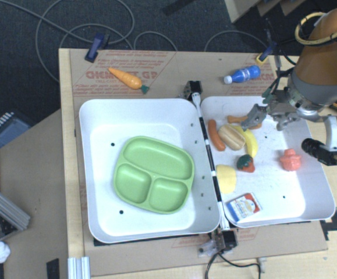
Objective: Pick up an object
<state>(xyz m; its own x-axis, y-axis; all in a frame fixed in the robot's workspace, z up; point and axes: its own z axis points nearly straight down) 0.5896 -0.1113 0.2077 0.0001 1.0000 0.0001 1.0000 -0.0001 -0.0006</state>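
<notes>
The right bin (308,202) holds several toy foods. A red sausage (216,135) lies at its left wall, with a hot-dog bun (232,137) and a yellow banana (249,143) beside it. Below them sit a strawberry (247,164) and a yellow lemon piece (226,178), then a red-and-white packet (243,207) near the front. A pink lump (290,160) lies to the right. My gripper (268,120) hangs over the back of this bin, just right of the bun and banana. It is open, and nothing sits between its fingers (253,118).
The left bin (98,127) carries a green divided plate (153,174). On the bench behind the bins lie a toy carrot (127,77), a blue bottle (242,74) and a blue clip (95,47). Cables run across the dark floor beyond.
</notes>
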